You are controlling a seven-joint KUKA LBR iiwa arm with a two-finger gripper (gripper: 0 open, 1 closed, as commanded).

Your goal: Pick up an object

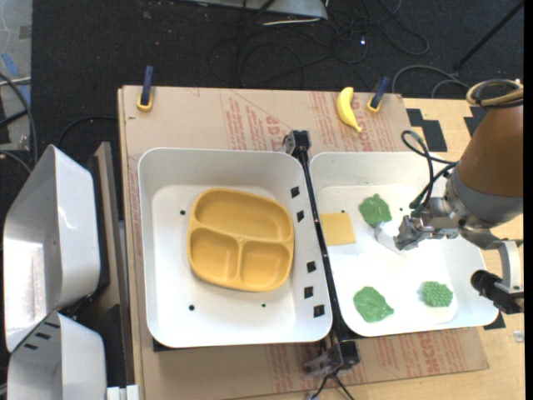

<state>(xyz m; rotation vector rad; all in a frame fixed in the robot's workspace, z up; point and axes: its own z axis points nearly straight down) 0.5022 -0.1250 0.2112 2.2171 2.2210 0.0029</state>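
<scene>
From the overhead camera, my gripper (405,236) hung low in the right white bin (333,169), my fingers a grey blur; I could not tell whether they were parted or pinched. Beside me lay a leafy green lump (376,210) and a flat yellow square (337,228), its edges parallel to the bin's walls. The left white bin (158,173) held a yellow divided plastic tray (241,240).
</scene>
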